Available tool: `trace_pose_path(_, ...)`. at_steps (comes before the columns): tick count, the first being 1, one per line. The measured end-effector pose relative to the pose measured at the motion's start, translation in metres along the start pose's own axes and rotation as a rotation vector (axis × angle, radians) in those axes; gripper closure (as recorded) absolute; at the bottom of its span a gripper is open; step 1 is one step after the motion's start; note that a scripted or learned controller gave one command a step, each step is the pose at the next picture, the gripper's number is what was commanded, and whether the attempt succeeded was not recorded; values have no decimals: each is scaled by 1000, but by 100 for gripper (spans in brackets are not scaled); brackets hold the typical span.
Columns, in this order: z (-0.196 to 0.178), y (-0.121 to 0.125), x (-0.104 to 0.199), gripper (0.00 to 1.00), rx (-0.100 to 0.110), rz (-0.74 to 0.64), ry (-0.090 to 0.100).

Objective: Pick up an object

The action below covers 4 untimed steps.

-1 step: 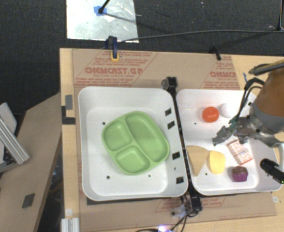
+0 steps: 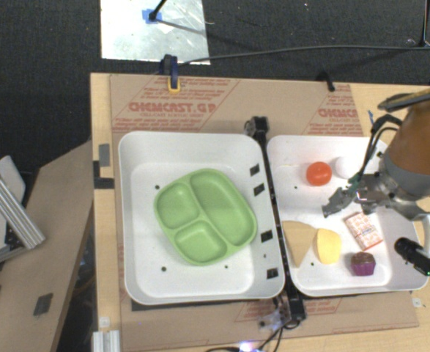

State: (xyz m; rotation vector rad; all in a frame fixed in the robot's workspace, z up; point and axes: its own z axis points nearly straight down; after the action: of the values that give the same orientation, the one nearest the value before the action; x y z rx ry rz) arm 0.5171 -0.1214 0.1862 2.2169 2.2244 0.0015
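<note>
Partly hidden tool [image 2: 340, 201], arm [image 2: 420, 152] cropped

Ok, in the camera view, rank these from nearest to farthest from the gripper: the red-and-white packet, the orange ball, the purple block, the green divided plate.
1. Red-and-white packet, just below-right of the gripper in the right bin.
2. Orange ball, up-left of it, toward that bin's far side.
3. Purple block, near the bin's front edge.
4. Green divided plate, across in the left bin.
</note>
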Motion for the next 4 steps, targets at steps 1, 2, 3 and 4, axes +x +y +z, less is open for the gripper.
trace_pose_path(1,59,2,8,0,6,1,2)
trace_pose_path(2,100,4,9,0,-1,2,4)
trace_pose_path(3,85,8,10,100,-13,0,3)
trace_pose_path(4,24,13,17,100,-6,-2,-1)
